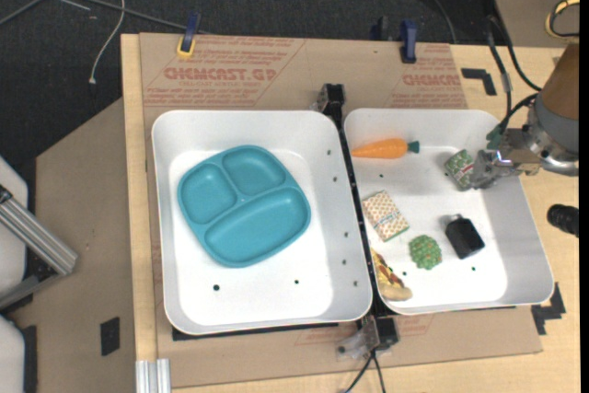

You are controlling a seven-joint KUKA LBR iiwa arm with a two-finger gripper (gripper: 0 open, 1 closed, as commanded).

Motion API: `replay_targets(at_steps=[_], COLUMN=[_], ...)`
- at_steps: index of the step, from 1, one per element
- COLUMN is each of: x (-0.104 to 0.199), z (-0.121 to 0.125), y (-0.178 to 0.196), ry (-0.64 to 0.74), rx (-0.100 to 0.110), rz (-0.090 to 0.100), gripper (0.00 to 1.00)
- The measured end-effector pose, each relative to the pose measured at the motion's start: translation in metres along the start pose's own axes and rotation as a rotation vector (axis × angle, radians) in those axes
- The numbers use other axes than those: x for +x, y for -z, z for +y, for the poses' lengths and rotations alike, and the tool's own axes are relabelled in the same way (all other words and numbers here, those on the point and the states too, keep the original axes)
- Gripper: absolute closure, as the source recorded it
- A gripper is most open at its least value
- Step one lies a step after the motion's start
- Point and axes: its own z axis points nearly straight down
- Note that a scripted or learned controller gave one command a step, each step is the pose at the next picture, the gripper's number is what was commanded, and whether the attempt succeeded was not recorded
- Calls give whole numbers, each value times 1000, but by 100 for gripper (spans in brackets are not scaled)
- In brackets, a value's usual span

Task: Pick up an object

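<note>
The right bin (515, 285) holds several small objects. An orange toy carrot (379, 148) lies near its back left. A patterned packet (385, 215) sits left of centre, with a green knobbly ball (424, 251) and a black block (464, 236) in front. A small yellow and brown food toy (391, 278) rests at the front left corner. A green and white crumpled item (458, 167) lies at the right side. My gripper (482, 170) reaches in from the right and sits right against that item, low over the bin.
The left bin (175, 290) holds a blue divided plate (244, 203). A black divider (345, 161) runs between the bins. Clamps (190, 32) stand at the cardboard's back edge. Cables cross the dark floor behind.
</note>
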Motion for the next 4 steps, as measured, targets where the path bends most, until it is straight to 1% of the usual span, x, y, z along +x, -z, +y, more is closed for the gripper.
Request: replay_targets(at_steps=[1, 2, 3, 4], x=[0, 62, 118, 162], z=[1, 2, 4, -11], y=[13, 15, 12, 14], ry=[1, 7, 6, 5], rx=[1, 5, 6, 8], rz=[1, 5, 5, 4], gripper=[100, 100, 100, 100])
